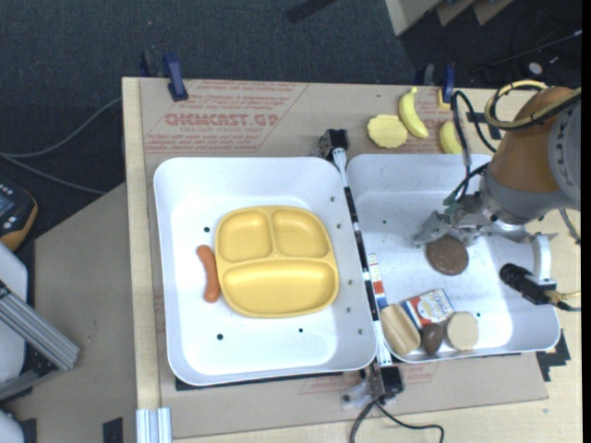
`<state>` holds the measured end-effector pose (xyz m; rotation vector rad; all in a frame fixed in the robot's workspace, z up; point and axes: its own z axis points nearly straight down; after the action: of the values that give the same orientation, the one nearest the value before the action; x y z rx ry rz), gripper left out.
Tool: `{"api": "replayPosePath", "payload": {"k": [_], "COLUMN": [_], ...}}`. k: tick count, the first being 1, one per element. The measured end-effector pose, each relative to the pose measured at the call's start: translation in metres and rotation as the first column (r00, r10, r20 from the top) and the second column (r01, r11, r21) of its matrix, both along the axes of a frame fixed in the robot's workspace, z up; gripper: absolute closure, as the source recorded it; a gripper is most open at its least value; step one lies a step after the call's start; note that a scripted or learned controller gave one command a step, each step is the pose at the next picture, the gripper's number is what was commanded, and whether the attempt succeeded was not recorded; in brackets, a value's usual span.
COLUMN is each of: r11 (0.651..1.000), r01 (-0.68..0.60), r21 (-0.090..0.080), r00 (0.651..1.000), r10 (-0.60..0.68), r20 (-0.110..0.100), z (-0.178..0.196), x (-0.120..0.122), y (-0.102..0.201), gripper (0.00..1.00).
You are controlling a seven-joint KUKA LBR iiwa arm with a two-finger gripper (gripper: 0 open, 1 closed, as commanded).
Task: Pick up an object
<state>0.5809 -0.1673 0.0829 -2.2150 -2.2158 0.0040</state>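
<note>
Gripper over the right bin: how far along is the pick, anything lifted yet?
Nothing looks lifted. The gripper is down in the right bin, directly above the brown round patty, which lies on the bin floor. Whether it is gripped cannot be told. Grasping and raising it remain. The yellow divided plate sits in the left bin.

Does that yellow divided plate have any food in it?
Empty: all three sections of the plate show bare yellow. The sausage lies beside it.

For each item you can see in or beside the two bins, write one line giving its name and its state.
Yellow tray: lying flat in left bin.
Sausage: lying beside the tray, left bin.
Brown disc: flat in right bin, under the gripper.
Small carton: lying in right bin.
Banana: on the bench behind the bins.
</note>
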Motion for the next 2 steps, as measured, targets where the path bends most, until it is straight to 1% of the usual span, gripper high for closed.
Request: {"api": "replayPosePath", "payload": {"k": [1,2], "r11": [1.000,1.000], "r01": [0.002,0.001], "r21": [-0.001,-0.007], "r00": [1.000,1.000], "r10": [-0.002,-0.001], "r20": [0.002,0.012], "z": [0.001,0.002], "x": [-0.042,-0.013], "y": [0.011,-0.015], "gripper": [0.00,0.00]}}
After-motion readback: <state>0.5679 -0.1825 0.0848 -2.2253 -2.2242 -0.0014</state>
